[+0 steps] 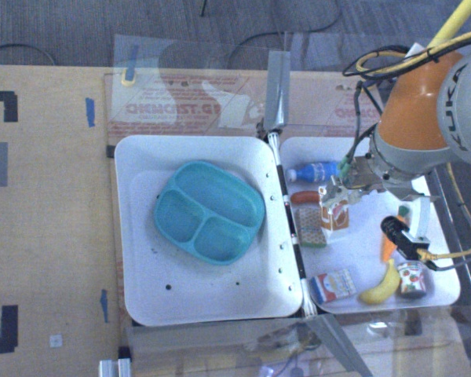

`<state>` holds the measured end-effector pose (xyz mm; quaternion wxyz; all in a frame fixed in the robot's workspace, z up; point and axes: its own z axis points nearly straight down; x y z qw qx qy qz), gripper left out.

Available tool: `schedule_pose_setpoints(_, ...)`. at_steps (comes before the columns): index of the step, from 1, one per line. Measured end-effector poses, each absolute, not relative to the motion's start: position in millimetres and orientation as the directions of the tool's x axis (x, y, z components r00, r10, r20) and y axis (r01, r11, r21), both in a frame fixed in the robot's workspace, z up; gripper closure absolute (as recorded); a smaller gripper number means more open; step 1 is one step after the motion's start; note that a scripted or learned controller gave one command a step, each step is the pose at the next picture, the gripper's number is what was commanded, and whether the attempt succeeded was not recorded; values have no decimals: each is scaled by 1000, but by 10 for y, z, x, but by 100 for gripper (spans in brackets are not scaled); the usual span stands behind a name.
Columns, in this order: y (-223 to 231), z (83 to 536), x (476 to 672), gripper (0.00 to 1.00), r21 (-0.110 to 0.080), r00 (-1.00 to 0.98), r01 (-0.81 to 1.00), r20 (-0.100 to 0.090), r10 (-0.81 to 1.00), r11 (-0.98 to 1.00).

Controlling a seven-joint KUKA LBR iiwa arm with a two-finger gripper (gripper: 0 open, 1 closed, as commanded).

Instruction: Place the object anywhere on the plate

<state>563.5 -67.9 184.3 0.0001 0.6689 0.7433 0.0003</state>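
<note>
Hovering at the right bin's (447, 289) ten o'clock, the claw (341, 191) sits over a small brown-and-white carton (335, 213); whether it is apart or clamped cannot be told. A sound grip should come before lifting toward nine o'clock, where the teal, smooth, three-compartment plastic plate (209, 210) lies in the left bin (141, 289).

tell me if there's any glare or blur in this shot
Camera view: even, soft lighting; glare on the clear sheet above the bins; the blue plate is sharp with a faint shadow; small items under the gripper look soft and hard to read.
</note>
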Motion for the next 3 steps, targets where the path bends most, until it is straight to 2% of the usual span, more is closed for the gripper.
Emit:
schedule_pose_setpoints(1,-90,1897,6030,100,1,-36,999,-2,999,36)
schedule_pose_setpoints(2,173,1890,6212,100,-1,-140,990,-31,990,140)
schedule_pose_setpoints(3,196,1963,6238,100,11,-163,987,-29,986,163)
